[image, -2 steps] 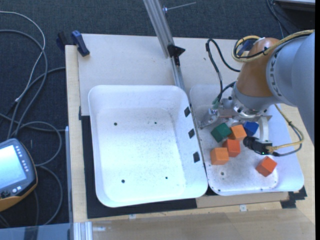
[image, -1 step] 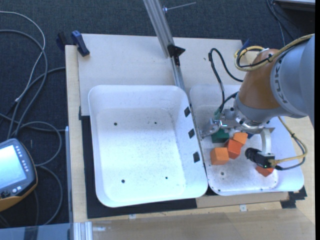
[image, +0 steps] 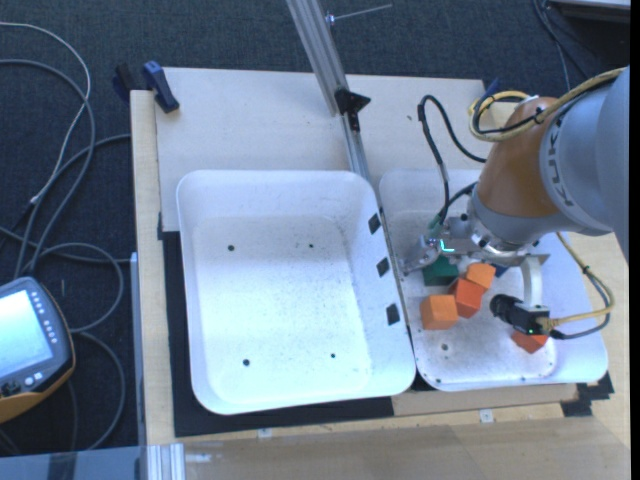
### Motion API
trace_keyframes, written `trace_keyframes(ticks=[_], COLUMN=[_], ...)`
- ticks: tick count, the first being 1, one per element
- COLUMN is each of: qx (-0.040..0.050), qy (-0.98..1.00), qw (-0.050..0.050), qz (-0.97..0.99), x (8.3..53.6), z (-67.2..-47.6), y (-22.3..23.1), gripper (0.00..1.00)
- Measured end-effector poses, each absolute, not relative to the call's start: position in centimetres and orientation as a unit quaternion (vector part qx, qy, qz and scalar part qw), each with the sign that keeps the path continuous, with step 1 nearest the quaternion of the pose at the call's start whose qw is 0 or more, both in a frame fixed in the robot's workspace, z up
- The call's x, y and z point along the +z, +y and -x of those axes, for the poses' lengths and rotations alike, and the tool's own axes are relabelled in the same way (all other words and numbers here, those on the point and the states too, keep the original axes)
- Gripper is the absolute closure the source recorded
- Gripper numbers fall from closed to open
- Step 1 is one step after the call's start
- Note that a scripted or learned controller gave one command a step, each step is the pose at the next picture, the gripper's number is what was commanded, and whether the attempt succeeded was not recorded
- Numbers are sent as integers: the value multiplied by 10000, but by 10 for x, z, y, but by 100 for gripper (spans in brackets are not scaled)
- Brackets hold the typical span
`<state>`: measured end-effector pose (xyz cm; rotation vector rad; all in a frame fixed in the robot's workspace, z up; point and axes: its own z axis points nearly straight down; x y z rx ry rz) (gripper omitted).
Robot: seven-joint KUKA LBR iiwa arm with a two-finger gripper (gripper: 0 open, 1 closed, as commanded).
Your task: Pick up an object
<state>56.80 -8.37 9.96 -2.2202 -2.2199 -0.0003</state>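
Faintly, "KUKA" lettering runs along the grey arm (image: pixel 590 158), partly cut off

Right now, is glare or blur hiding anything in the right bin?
Camera view: the left bin and right bin read bright white, slightly washed out, yet the orange blocks stay clear. The tool sits under the arm's wrist, soft and partly hidden, with a small teal light glowing. The green block is dim beneath it.

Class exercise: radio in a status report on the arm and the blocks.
Gripper low in right bin, fingers unclear. Orange blocks and green block loose beside it. Nothing seen held.
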Motion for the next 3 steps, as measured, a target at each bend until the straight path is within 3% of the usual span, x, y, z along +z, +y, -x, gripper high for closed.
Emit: trace_keyframes(ticks=[1, 2, 3], qx=[-9, -48, 9], qy=[-7072, -7103, -7089], qw=[3, -28, 27], qz=[7070, 7039, 7053], x=[110, 205, 199], z=[-569, -610, -580], y=[-83, -6, 39], gripper=[100, 100, 100])
